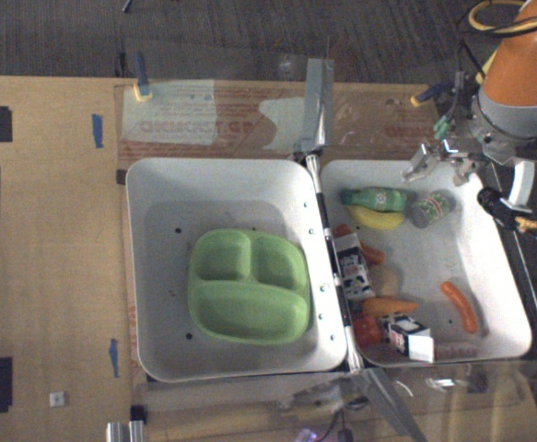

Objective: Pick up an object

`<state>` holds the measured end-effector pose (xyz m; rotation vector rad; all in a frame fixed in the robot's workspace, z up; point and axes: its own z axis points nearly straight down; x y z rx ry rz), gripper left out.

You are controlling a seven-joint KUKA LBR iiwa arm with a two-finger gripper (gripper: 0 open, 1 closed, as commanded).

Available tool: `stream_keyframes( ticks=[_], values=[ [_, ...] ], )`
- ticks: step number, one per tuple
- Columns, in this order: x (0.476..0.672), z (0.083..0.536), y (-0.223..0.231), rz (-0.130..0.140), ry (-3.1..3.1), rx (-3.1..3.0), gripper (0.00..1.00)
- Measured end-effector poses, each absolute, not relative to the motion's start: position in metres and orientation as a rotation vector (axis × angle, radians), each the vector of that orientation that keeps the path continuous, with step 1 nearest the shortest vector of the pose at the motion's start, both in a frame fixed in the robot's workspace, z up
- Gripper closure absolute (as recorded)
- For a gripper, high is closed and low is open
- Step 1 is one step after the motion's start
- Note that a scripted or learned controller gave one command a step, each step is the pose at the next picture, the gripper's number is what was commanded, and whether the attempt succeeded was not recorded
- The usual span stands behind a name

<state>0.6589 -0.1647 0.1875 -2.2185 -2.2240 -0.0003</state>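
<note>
Two shallow white bins sat side by side on a wooden bench. The left bin (148,247) held a green divided tray (248,285). The right bin (507,274) contained a green bottle (375,197), a banana (376,217), a grey can (431,208), a carton (353,267), a carrot (390,307), a small box (408,336) and an orange sausage (460,306). The gripper (426,161) was positioned over the right bin's far edge, apart from the can. Its fingers stood spread, with nothing between them.
</note>
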Motion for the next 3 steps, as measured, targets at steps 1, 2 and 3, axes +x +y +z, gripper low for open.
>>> stream_keyframes(
  ticks=[1, 2, 3],
  values=[
    [0.670, 0.087, -0.203, -0.010, -2.155, -2.268, 0.00],
    [0.672, 0.099, -0.205, -0.009, -2.171, -2.275, 1.00],
    [0.668, 0.225, -0.181, -0.004, -2.081, -2.361, 1.00]
  ],
)
